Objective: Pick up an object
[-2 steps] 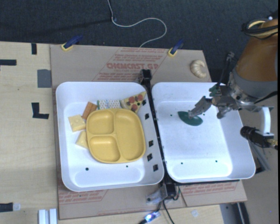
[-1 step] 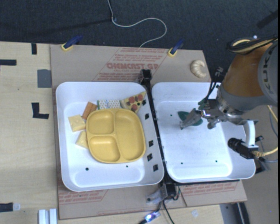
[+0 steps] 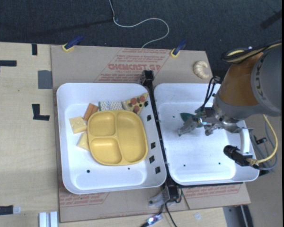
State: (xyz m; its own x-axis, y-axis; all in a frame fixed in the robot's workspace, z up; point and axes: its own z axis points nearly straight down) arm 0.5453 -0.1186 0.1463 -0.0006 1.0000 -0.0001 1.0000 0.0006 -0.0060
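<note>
Cardboard (image 3: pixel 128 65) covers the bench under two white bins. Left bin (image 3: pixel 68 174) holds a yellow divided plate (image 3: pixel 117 137) lying over small flat pieces. Arm (image 3: pixel 248 86) hangs over the right bin (image 3: pixel 203 171); gripper (image 3: pixel 188 126) state cannot be determined. A green object (image 3: pixel 185 116) sits by its fingers.

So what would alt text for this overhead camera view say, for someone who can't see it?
A grey and orange robot arm reaches into the right white bin, its gripper low beside a small dark green object. The left white bin holds a yellow divided plate over small flat pieces.
</note>
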